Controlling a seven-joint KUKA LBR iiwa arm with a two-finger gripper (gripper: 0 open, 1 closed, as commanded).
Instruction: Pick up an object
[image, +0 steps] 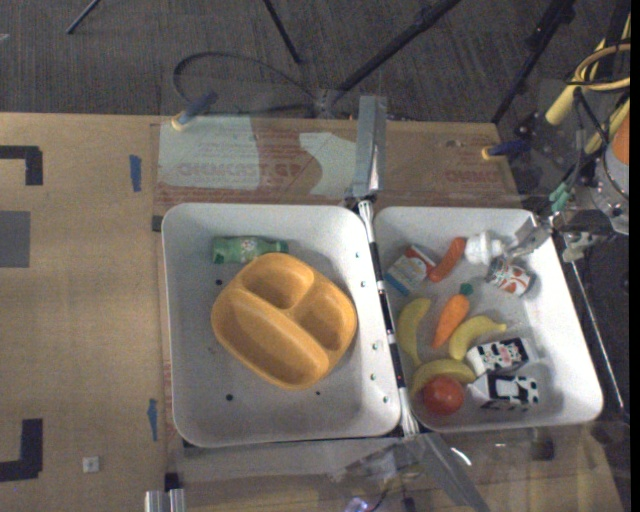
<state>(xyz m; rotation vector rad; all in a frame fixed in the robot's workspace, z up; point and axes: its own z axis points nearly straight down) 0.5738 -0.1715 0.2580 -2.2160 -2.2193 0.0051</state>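
Observation:
The right bin (575, 330) holds the small objects. A white bottle (486, 247) lies near its back, next to a red-orange sausage-shaped piece (447, 258) and a small red and white carton (409, 270). A little red and white cup (511, 282) stands just right of the bottle. My gripper (530, 238) reaches in from the right rim, low over the bin's back right part, its tip right beside the bottle and above the cup. Nothing is visibly lifted.
Toward the front of the right bin lie a carrot (452, 316), three bananas (413, 330), a tomato (443, 396) and two cow-patterned cartons (499, 354). The left bin (190, 380) holds an orange divided plate (284, 319) and a green packet (248, 248). Cables hang by the arm (612, 170).

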